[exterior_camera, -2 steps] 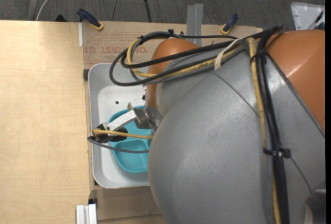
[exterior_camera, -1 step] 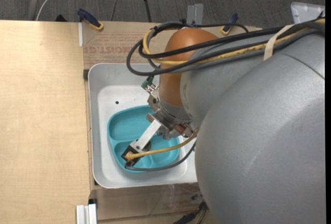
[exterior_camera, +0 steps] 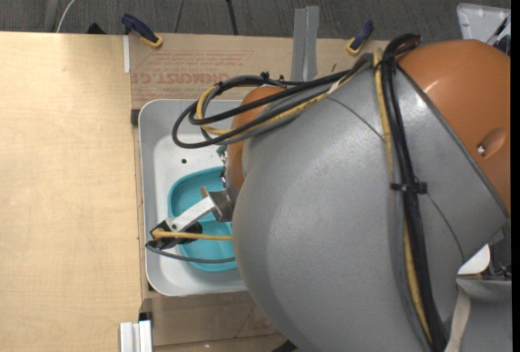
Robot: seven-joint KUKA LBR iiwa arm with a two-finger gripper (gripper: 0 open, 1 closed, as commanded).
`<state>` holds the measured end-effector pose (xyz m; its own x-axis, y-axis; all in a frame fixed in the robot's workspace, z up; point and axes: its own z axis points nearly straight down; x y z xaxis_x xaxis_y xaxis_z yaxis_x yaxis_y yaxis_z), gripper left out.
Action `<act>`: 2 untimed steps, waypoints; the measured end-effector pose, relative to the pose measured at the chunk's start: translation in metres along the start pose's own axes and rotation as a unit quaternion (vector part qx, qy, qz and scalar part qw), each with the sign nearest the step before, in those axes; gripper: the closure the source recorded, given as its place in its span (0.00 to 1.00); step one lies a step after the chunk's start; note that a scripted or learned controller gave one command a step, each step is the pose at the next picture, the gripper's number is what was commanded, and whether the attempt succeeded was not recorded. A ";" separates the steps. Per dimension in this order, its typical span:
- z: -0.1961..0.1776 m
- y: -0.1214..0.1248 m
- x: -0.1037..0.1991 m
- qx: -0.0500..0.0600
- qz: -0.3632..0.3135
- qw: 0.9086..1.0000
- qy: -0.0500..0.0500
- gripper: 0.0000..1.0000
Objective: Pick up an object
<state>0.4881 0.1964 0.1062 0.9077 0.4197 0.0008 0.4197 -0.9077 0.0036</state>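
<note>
A teal bowl-like object point(exterior_camera: 184, 197) lies in the near half of the left white bin point(exterior_camera: 156, 139). The big grey arm with its orange band point(exterior_camera: 455, 98) covers the right part of the scene and reaches down over this bin. My gripper point(exterior_camera: 221, 204) hangs low over the teal object's right side, mostly hidden beneath the arm. I see nothing held. The arm hides the teal object's right part and the right bin.
A bare wooden bench top point(exterior_camera: 65, 180) spreads to the left of the bin. Brown cardboard point(exterior_camera: 195, 66) lies behind it, with two clamps point(exterior_camera: 140, 28) point(exterior_camera: 360, 35) and a grey upright post point(exterior_camera: 305, 41). Black and yellow cables point(exterior_camera: 219, 102) loop over the bin's far part.
</note>
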 end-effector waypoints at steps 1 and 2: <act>-0.084 0.152 -0.070 0.002 0.081 0.997 -0.003 1.00; -0.084 0.105 -0.060 0.003 -0.089 0.996 -0.003 1.00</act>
<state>0.4774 0.0760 0.1906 0.8193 0.5733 -0.0048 0.5733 -0.8193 -0.0020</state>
